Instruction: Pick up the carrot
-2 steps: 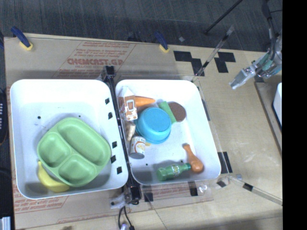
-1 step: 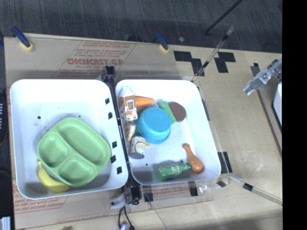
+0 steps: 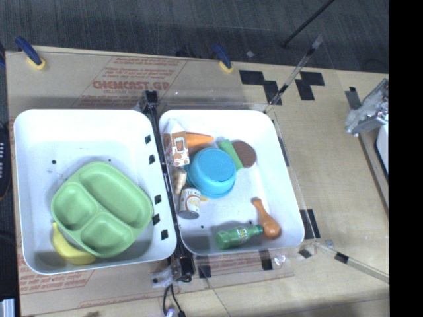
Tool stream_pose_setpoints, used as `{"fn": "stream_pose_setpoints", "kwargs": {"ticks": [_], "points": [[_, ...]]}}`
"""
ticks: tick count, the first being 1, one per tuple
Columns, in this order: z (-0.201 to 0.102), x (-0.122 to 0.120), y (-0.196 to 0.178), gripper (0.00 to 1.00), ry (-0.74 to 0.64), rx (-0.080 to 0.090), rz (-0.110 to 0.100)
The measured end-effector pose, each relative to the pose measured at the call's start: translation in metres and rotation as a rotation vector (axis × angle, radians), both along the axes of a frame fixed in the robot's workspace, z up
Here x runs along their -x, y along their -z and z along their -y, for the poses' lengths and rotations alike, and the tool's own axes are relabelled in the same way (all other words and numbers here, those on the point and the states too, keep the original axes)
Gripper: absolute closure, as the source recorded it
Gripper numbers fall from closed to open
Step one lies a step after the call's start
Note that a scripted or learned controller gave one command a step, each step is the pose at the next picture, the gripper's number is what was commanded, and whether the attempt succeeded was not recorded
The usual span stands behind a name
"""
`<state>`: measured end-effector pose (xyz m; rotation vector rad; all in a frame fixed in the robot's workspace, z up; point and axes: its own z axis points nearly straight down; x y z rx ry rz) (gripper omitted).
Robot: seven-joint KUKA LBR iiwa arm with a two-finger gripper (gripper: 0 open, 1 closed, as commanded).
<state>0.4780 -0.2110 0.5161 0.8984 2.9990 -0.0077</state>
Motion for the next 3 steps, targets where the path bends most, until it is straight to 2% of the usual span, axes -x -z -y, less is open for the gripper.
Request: {"fn": "stream_pose_setpoints", "kwargs": {"ticks": [1,2,3], "points": [[-0.001,0.0,0.013,1.0,-0.203,-0.004,-0.007],[-0.001,-0.008,0.02,1.0,-0.558,-0.005,-0.012],[-0.001,0.0,0.006,1.0,-0.988,0.007,-0.005]]}}
